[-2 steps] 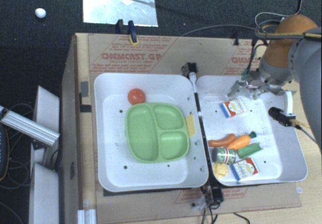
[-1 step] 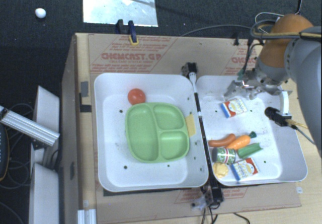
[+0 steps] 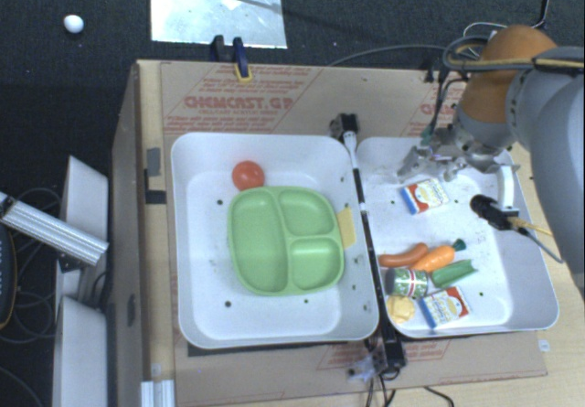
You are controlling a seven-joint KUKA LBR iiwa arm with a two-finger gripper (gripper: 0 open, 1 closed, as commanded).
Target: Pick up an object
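gripper (image 3: 437,161) over right bin (image 3: 539,291) | grip state unclear | carton (image 3: 425,196) just below

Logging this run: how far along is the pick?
Done: the arm has reached the right bin. In hand: nothing visible; the claw hangs near the bin's far edge, above a carton. Left: grasping and lifting; the carrot and can lie untouched.

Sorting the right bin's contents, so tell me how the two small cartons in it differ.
The upper carton lies alone near the bin's far end, just below the end effector; the lower carton lies at the near edge, crowded against the can and a yellow piece. The upper one shows more blue, the lower more red. Both are small, white-faced and lying flat.
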